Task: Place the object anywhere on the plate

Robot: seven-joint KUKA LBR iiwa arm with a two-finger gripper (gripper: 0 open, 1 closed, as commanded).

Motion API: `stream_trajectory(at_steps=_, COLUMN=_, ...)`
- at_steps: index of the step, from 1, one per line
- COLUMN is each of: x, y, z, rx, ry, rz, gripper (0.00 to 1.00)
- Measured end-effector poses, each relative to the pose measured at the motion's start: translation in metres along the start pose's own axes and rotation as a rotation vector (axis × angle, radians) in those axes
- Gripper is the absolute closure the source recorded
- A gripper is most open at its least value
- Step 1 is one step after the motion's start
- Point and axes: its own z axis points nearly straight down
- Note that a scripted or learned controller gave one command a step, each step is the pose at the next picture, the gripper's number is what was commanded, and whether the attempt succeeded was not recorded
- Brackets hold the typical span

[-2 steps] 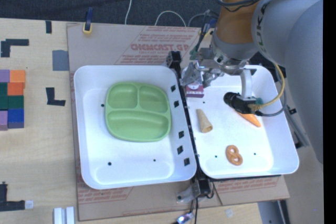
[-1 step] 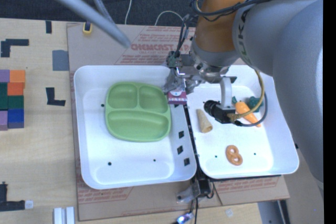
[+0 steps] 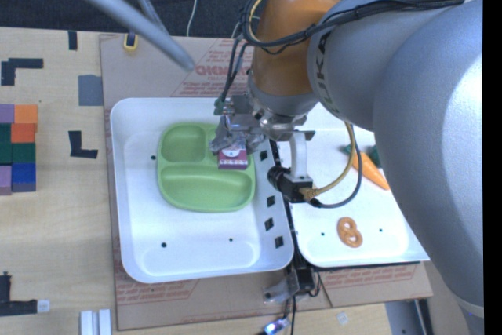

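Camera view: gripper (image 3: 233, 139) hangs over the green plate (image 3: 192, 192) in the left bin (image 3: 133, 192), at the plate's 2 o'clock rim; a small purple-and-white object (image 3: 233, 161) sits pinched between the fingers, directly below the wrist; plate surface lies straight underneath and toward 8 o'clock; judgement: a short descent then release should suffice.

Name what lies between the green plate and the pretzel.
In the camera view, the adjoining rims of the two bins lie between the green plate and pretzel.
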Motion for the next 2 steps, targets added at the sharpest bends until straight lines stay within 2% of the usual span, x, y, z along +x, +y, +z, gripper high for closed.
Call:
stream_trajectory(at_steps=1, x=0.052, y=-0.009, z=0.001, rx=-0.001, ry=-0.001, rz=0.001, gripper=1.00)
stream_trajectory(at_steps=2, x=0.079, y=-0.038, z=0.005, rx=0.001, ry=-0.002, rz=0.002, gripper=1.00)
